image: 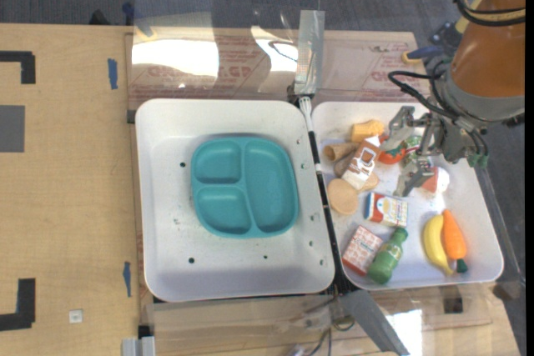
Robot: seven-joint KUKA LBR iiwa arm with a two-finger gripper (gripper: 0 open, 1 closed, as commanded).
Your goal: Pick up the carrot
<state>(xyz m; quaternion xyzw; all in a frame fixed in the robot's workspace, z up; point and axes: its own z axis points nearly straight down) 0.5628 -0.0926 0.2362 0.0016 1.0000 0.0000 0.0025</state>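
Carrot (453,239) lies beside the banana (434,243), below the hand (415,158).

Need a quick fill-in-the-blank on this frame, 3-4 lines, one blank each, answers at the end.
1. The carrot lies in the ____ bin.
2. The fruit lying right beside the carrot is a ____.
3. The teal plate has ____ compartments.
4. The green bottle lies to the ____ of the carrot in the camera view.

Missing words: right; banana; three; left
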